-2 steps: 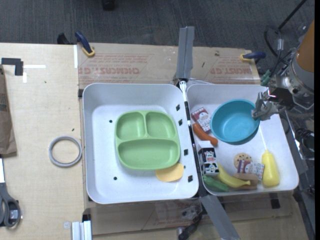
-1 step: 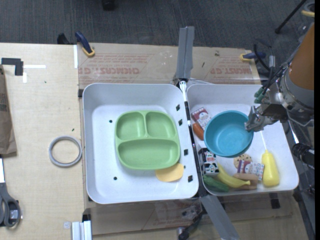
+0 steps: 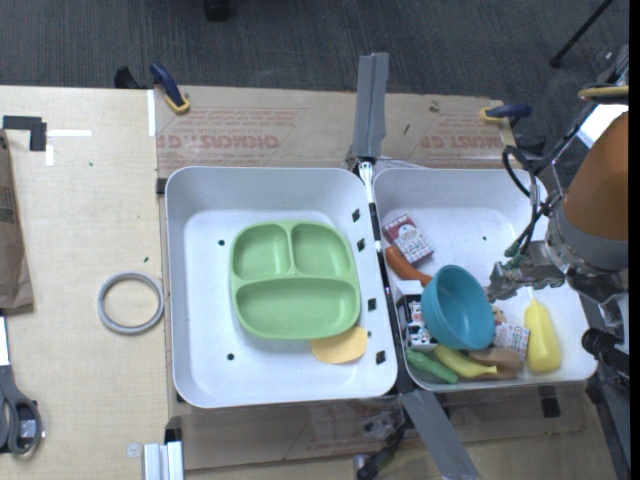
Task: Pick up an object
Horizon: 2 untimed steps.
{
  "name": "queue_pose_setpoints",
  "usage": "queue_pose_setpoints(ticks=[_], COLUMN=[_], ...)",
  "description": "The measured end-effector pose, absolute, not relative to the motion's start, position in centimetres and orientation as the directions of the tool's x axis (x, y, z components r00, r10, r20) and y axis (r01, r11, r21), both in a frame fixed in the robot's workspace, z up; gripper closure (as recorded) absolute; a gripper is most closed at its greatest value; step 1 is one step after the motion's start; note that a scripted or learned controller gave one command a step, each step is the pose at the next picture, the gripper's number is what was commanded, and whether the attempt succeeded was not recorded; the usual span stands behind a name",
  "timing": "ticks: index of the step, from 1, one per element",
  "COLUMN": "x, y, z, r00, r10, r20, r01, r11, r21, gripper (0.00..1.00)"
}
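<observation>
The right bin (image 3: pixel 470 193) holds a blue bowl (image 3: pixel 457 306) tipped on its side. Around it lie a red and white small box (image 3: pixel 408 238), an orange carrot-like piece (image 3: pixel 404 265), a yellow bottle-shaped toy (image 3: pixel 541 336), a yellow banana (image 3: pixel 472 364), a green vegetable (image 3: pixel 430 366) and a small printed packet (image 3: pixel 511 337). My gripper (image 3: pixel 503 284) hangs low over the right bin, just beside the bowl's right rim and above the packet. Nothing visibly hangs from it.
The left bin (image 3: pixel 190 268) holds a green divided plate (image 3: pixel 295 280), with a flat yellow piece (image 3: pixel 340 347) at its front corner. A grey ring (image 3: pixel 131 301) lies on the bench to the left. Clamps and a metal divider (image 3: pixel 371 108) stand at the back.
</observation>
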State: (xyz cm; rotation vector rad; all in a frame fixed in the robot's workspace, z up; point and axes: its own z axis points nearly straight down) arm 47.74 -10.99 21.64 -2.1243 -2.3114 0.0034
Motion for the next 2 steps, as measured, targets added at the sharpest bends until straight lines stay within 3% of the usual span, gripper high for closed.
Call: queue_pose_setpoints(ticks=[1, 2], x=[48.6, 47.8], y=[-12.0, -10.6], z=[15.3, 16.9], r00=[-0.147, -0.086], r10=[0.989, 0.996], r20=[0.001, 0.000], r01=[0.989, 0.996], r11=[0.147, 0.086], r21=[-0.003, -0.001], gripper=[1.00, 1.00])
